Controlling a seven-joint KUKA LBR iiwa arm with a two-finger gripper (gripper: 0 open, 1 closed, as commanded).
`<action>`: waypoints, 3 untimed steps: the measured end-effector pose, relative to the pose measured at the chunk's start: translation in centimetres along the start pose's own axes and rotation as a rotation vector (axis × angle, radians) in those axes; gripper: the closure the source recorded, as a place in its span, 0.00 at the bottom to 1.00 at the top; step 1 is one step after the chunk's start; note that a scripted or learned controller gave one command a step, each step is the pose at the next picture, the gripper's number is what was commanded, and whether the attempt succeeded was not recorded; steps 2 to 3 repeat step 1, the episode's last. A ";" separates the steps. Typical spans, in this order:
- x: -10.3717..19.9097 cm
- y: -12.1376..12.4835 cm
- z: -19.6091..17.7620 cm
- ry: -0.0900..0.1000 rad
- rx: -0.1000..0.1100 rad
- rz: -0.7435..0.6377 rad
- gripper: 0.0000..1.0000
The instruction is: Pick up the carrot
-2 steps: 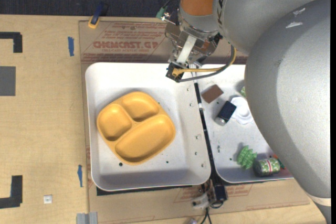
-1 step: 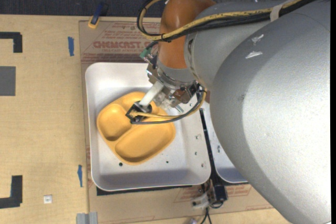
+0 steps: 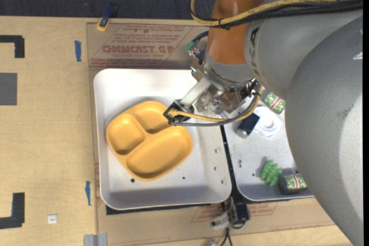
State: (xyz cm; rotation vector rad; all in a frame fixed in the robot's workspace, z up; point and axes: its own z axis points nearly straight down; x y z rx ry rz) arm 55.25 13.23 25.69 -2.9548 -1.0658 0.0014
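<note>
Over the inner edge of the left shallow white bin [image 3: 106, 86] hangs my gripper [image 3: 218, 102], just beside the yellow three-compartment plastic plate [image 3: 151, 138] lying in that bin. Whether the gripper is open or closed I cannot tell. Where the carrot lies I cannot tell either; my own grey arm covers much of the right shallow white bin [image 3: 253, 187], and I judge that the likeliest hiding place. In that bin's uncovered part lie a green leafy toy [image 3: 270, 171], a small can with a green and red label [image 3: 293, 182] and a small dark blue block [image 3: 248, 125]. The step in hand, as I judge it, is search and approach. It would be best to rise clear of the plate, find the carrot, then come down over its middle and close across its narrow width. Red print on the brown cardboard sheet [image 3: 138, 49] under the bins reads "CHEMCAST"; the can's label is too small to read.
</note>
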 end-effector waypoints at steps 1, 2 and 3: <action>-6.4 -1.1 0.3 -0.001 0.001 0.319 1.00; -6.4 -1.1 0.3 -0.001 0.001 0.319 1.00; -6.4 -1.1 0.3 -0.001 0.001 0.319 1.00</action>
